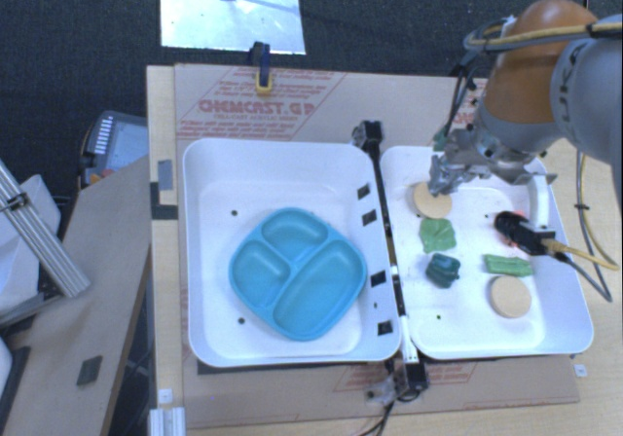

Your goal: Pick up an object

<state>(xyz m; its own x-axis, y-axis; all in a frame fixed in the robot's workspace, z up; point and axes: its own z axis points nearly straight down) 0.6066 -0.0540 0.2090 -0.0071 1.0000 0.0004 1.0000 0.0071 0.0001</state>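
Note:
My gripper (441, 181) hangs low over the back left part of the right bin (574, 332). Right beneath its tip lies a flat tan disc (429, 203), partly covered by it; whether they touch is unclear. In front of the disc lies a light green piece (437, 232), and further forward a dark teal lump (442, 270). A flat green piece (508, 266) and a second tan disc (509, 297) rest toward the bin's front right.
The left bin (209, 171) holds a blue divided plate (297, 272). A black hinge strip (382, 230) runs between the two bins. The arm's orange and grey body (540, 64) looms over the right bin's back edge.

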